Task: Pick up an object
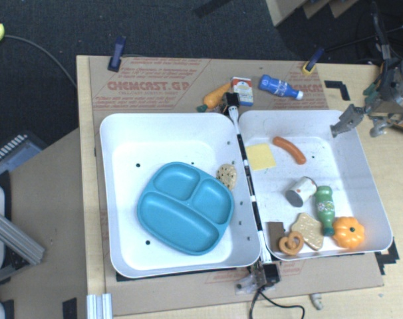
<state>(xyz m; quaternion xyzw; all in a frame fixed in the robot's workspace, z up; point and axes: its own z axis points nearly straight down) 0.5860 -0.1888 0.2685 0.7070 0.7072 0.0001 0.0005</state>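
Note:
My gripper (353, 119) hangs over the far right rim of the right bin (361, 171), above bare bin floor and apart from every object. In that bin lie an orange sausage (289, 149), a yellow cheese slice (261, 157), a white and grey can (301, 191) on its side, a green bottle (324, 208), an orange pumpkin (348, 232), a cracker (308, 230), a pretzel (291, 244) and a brown square (275, 230). The sausage is the nearest to the gripper, down and to its left.
The left bin (122, 151) holds a blue divided plate (185, 207) and a cookie (227, 174) by the shared wall. Behind the bins, on the cardboard, lie a carrot (217, 96), a small carton (242, 90) and a blue bottle (280, 87).

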